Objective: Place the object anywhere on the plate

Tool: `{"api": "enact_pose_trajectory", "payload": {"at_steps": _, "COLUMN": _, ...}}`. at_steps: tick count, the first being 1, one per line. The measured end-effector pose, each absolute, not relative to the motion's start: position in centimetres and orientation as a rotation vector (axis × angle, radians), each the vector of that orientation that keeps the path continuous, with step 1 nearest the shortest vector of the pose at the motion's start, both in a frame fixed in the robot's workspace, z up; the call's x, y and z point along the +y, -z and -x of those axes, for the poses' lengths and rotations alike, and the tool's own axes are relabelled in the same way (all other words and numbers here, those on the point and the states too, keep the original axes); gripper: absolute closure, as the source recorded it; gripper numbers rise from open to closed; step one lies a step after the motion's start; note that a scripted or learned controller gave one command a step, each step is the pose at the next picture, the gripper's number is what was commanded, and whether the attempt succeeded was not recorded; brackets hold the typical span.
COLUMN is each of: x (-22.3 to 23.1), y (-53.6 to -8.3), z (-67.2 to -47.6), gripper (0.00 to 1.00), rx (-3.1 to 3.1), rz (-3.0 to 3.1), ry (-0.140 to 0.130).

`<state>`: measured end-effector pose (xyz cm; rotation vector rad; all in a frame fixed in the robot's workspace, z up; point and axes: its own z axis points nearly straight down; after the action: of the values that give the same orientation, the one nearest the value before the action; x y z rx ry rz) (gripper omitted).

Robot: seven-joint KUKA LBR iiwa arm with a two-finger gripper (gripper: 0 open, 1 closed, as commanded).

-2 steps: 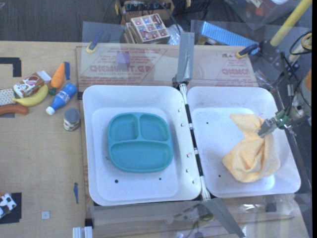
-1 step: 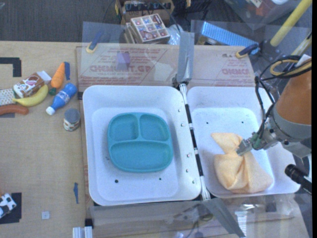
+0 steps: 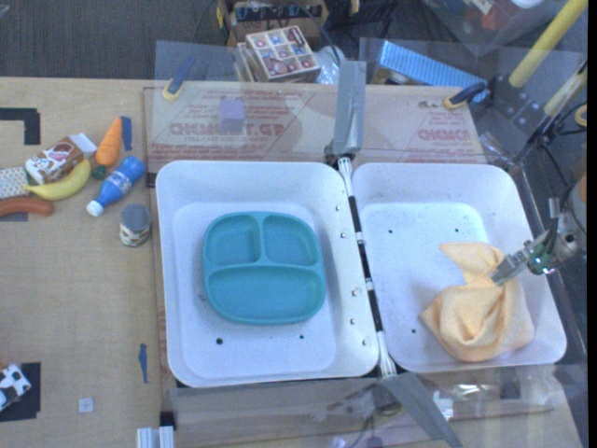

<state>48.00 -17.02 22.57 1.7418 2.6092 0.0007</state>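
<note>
Along the bottom edge of the frame runs the near lip of the tabletop (image 3: 75, 343), a pale wood surface with a small black-and-white marker (image 3: 13, 383) at the lower left corner.

Just above that sit two shallow white bins, side by side and touching along a hinged seam in the middle of the frame. The right bin (image 3: 410, 194) holds one yellow cloth (image 3: 476, 311), crumpled in its lower right part, one corner pulled up toward the right. The hand (image 3: 519, 265) comes in from the right edge at mid-height, its tip on that raised corner; whether the cloth sits between the fingers, and how wide they stand, I cannot tell, as the tip is small and blurred.

The left bin (image 3: 182, 194) holds one teal plate (image 3: 265, 267) with three compartments, lying flat in the bin's centre, well apart from the cloth. The seam between the bins lies between cloth and plate.

At the left of the frame, on the bare tabletop, lies a loose group: one small can (image 3: 135, 224) just beside the left bin, one blue bottle (image 3: 117, 185) on its side, one banana (image 3: 58, 187), one carrot (image 3: 111, 142).

Further up, behind the bins, two clear sheets with red lettering lie flat, and one patterned box (image 3: 282, 52) stands at the top centre.
</note>
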Motion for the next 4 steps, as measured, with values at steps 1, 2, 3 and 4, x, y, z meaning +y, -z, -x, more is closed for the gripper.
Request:
{"api": "enact_pose_trajectory", "payload": {"at_steps": 1, "x": -8.3, "y": -18.5, "z": -50.4, "gripper": 1.0, "rx": 2.757, "rz": -1.508, "ry": 0.0}}
{"api": "enact_pose_trajectory", "payload": {"at_steps": 2, "x": -13.5, "y": -21.5, "z": -48.0, "gripper": 1.0, "rx": 2.712, "rz": -1.577, "ry": -0.001}}
{"api": "enact_pose_trajectory", "payload": {"at_steps": 3, "x": -20.3, "y": -20.7, "z": -48.0, "gripper": 1.0, "rx": 2.446, "rz": -1.965, "ry": 0.0}}
{"api": "enact_pose_trajectory", "payload": {"at_steps": 4, "x": -10.4, "y": -20.0, "z": -48.0, "gripper": 1.0, "rx": 2.645, "rz": -1.698, "ry": 0.0}}
